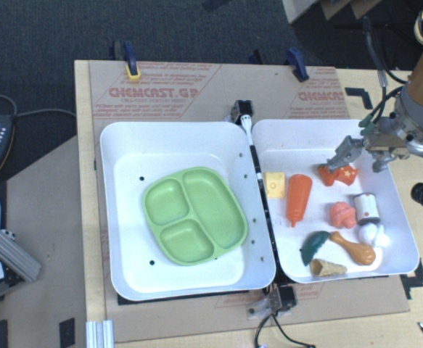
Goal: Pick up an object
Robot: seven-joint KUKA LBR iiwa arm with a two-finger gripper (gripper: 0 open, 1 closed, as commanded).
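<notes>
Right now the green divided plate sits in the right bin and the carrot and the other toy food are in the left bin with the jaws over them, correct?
No, the bins are swapped. The camera view shows the green divided plate in the left bin, the carrot in the right bin.

I see bare floor across the far half of the right bin (298, 133), so I could come down there unhindered. The near half is crowded: cheese block (274, 184), carrot (297, 198), pink piece (342, 214), can (366, 209), drumstick (354, 248) and cone (328, 267) lie close together. In the left bin (117, 165), the green divided plate (193, 214) takes the middle, leaving only margins.
</notes>
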